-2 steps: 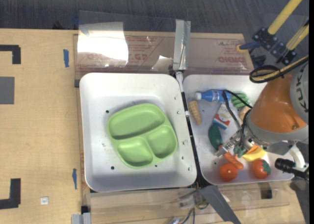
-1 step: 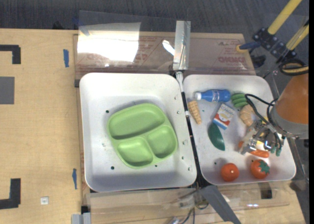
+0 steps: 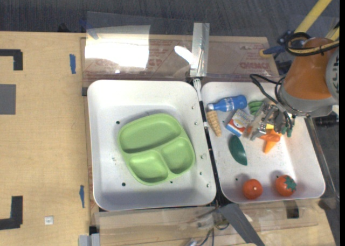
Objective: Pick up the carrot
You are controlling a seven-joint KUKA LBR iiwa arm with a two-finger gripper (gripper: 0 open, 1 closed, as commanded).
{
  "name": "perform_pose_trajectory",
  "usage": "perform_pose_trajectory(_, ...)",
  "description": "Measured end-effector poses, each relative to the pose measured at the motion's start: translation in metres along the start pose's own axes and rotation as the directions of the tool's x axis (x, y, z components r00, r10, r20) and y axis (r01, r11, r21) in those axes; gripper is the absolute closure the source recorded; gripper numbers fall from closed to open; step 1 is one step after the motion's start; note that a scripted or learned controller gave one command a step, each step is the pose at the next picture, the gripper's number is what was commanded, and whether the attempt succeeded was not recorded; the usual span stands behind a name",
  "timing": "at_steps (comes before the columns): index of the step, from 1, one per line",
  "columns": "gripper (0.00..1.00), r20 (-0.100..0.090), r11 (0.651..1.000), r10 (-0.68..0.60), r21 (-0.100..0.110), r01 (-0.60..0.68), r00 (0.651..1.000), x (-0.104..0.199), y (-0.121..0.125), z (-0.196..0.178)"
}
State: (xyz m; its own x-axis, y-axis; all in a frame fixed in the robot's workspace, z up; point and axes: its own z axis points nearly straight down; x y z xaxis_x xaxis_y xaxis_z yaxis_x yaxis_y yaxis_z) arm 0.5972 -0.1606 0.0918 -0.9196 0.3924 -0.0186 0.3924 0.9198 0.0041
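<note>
The carrot (image 3: 270, 141) is a small orange piece lying in the right bin (image 3: 314, 172), near its middle right. My gripper (image 3: 268, 124) hangs directly over the carrot's upper end, low in the bin, and its metal body hides part of the carrot. The arm's orange band (image 3: 305, 77) sits above it at the right edge of the view. I cannot make out whether the carrot is between the fingers or just beneath them.
Crowded beside the gripper in the right bin are a blue bottle (image 3: 227, 104), a small carton (image 3: 239, 123), a corn cob (image 3: 215, 123) and a dark green leaf-shaped piece (image 3: 237, 149). Two red tomatoes (image 3: 252, 188) (image 3: 285, 184) lie at its front. The left bin (image 3: 102, 99) holds a green divided plate (image 3: 156, 147).
</note>
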Motion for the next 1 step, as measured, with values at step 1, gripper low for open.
perform_pose_trajectory(1, 1.0, -0.004, 0.894, -0.447, 0.002, 0.447, 0.894, 0.034, -0.0726, -0.0011)
